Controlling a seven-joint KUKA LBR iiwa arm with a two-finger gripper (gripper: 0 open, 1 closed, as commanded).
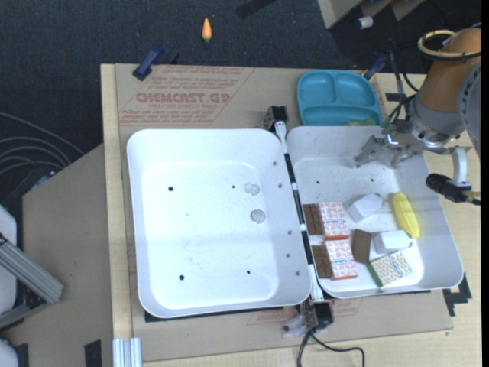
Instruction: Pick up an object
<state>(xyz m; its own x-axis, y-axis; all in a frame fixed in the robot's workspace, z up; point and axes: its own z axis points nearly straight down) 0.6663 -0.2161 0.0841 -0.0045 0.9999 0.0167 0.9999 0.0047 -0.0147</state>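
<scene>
My gripper (382,154) hangs over the back of the right bin (336,153), above bare white floor, with its two fingers spread open and nothing between them. The objects lie nearer the bin's front. A yellow corn-like piece (405,214) rests at the right. Beside it are two white blocks (365,205) (393,240). Two red-and-white boxes (333,219) (341,258) sit along the left wall, with a brown piece (361,245) and a patterned card (394,267) near the front. The gripper is well behind all of them.
The left bin (153,205) holds two small round discs (252,189) (257,216). A teal divided tray (340,98) stands behind the right bin, close to the arm's wrist (447,82). A blue clip (147,63) lies at the bench's back left.
</scene>
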